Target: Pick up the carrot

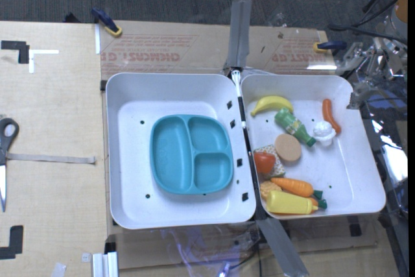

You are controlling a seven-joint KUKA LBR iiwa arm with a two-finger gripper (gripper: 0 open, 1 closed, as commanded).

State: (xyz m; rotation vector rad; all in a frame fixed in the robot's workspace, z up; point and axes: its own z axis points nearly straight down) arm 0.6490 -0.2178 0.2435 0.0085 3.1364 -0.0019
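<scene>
Evidently nothing done yet: carrot (295, 186) lying ungrasped at six o'clock in right bin (353, 165), gripper (373, 71) seemingly off at two o'clock, grip state impossible to tell.

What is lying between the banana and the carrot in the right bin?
In the camera view, a green bottle and a tan disc lie between the banana and the carrot.

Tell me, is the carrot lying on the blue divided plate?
No, the carrot lies in the right bin above a yellow bottle, while the blue plate sits in the left bin.
</scene>
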